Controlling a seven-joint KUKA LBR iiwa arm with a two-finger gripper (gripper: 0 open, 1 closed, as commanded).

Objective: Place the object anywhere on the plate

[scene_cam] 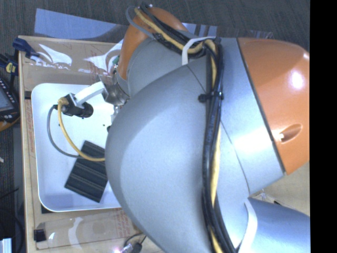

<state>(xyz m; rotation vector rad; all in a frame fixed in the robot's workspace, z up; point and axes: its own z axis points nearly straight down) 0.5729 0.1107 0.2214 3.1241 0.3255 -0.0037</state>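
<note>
The arm [210,141] takes up most of the view, big grey shell w/ the orange band [279,99] at the right and a bundle of black + yellow cables [210,120] strapped along it w/ a white tie. It comes in from the right and leans over toward the left white bin [42,141]. Another orange joint [152,25] pokes up near the top, above the grey bulk.

The claw itself is hidden under the arm's body, so I can't tell how it stands or whether it's got anything. There's a white bracket w/ a black fitting [79,108] sticking out left over the bin, and a yellow/grey cable loop [60,136] hangs from it.

The one object I can make out is a dark ribbed rectangular block [87,173] lying flat in the left bin, tilted diagonally, toward the bin's lower part, just beside the edge of the grey shell. The cable loop ends near its upper corner. Can't make out a plate, prob behind the arm.
</note>
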